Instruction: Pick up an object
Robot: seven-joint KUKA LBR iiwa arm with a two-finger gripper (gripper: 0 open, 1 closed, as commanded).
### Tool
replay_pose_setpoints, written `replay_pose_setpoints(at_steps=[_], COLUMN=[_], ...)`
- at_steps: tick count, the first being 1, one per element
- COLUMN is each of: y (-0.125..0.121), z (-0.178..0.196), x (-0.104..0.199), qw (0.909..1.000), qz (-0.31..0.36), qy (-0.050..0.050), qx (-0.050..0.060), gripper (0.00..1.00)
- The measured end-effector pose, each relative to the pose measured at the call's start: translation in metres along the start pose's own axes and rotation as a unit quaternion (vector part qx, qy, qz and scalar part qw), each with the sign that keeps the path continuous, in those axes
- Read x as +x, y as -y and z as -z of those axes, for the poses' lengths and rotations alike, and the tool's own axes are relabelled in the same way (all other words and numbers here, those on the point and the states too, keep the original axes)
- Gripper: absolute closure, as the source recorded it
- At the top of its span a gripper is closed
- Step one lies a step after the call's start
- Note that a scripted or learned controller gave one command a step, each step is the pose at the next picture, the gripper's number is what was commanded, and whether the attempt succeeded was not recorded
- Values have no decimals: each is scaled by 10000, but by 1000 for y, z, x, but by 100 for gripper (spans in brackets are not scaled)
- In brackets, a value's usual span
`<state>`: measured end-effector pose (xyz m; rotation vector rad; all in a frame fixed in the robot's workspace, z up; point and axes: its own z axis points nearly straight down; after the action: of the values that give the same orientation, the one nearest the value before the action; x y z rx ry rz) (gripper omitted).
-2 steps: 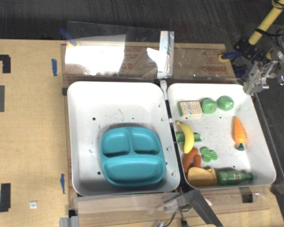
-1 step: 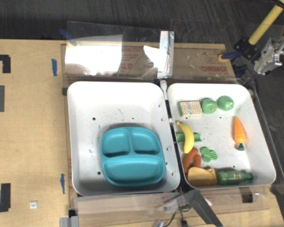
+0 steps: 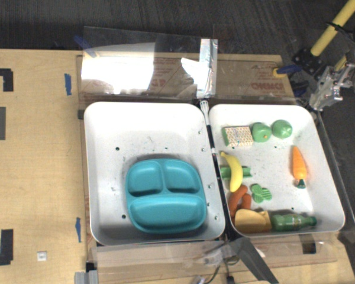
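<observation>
No single target is marked. The candidates all sit in the right shallow white plastic bin point(image 3: 325, 158), in a loose ring around a bare, speckled centre. Far row, L to R: flat tan waffle-patterned block w/ green edge point(image 3: 238, 135), then two glossy round green toy fruits, the left one point(image 3: 261, 132) touching the block and the right one point(image 3: 281, 128) just beside it. On the right side is a tapered orange toy carrot point(image 3: 299, 164) w/ a dark tip pointing near, well apart from the rest. By the left wall a curved yellow toy banana point(image 3: 233, 169) lies over a small green piece point(image 3: 225, 173). Nearer is a reddish-orange sausage-shaped toy point(image 3: 238, 199), w/ a knobbly little green toy point(image 3: 260, 192) just to its right. Along the near wall a tan wedge-like piece point(image 3: 252, 220) touches a dark green toy bottle point(image 3: 291, 221) lying on its side. The banana, sausage and wedge crowd the left wall and each other. The carrot has open space around it. The left shallow white bin point(image 3: 106, 135) holds a teal moulded plastic tray w/ three compartments point(image 3: 164, 194), smooth w/ rounded corners. A clear plastic sheet point(image 3: 148, 70) stands behind the bins on the brown cardboard bench top point(image 3: 29, 176). Pincer state: can't tell.
</observation>
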<state>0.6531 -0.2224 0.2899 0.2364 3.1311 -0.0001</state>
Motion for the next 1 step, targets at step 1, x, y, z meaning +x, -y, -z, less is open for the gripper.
replay_pose_setpoints(at_steps=[1], y=[-2], z=[32], x=[-8], qw=[9988], qz=[477], qy=[55], qx=[13], gripper=[100])
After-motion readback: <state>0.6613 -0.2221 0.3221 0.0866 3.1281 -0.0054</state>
